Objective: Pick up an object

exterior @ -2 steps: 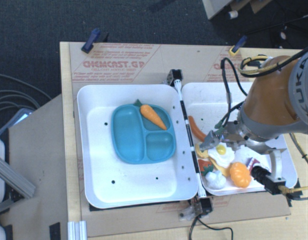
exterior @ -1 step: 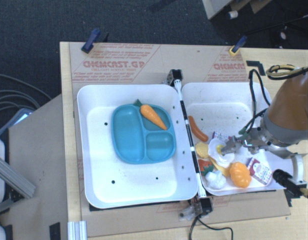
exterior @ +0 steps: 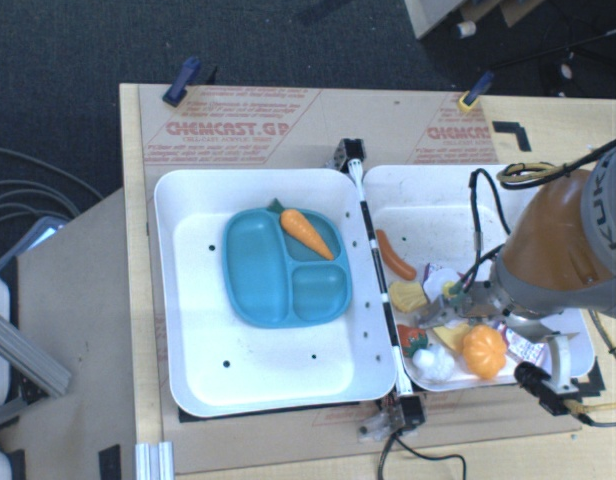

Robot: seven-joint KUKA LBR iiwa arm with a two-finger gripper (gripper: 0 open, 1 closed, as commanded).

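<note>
A carrot (exterior: 308,233) lies on a divided tray (exterior: 278,283) in the left bin (exterior: 188,298).

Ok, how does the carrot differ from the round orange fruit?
The carrot is long and tapered with a green top; the orange fruit is round. The carrot lies alone on the blue plate in the left bin; the fruit sits among clutter in the right bin, beside the arm. Both are orange.

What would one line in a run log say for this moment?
arm: over right bin | near: orange fruit, sausage | left bin: blue tray with carrot
</note>
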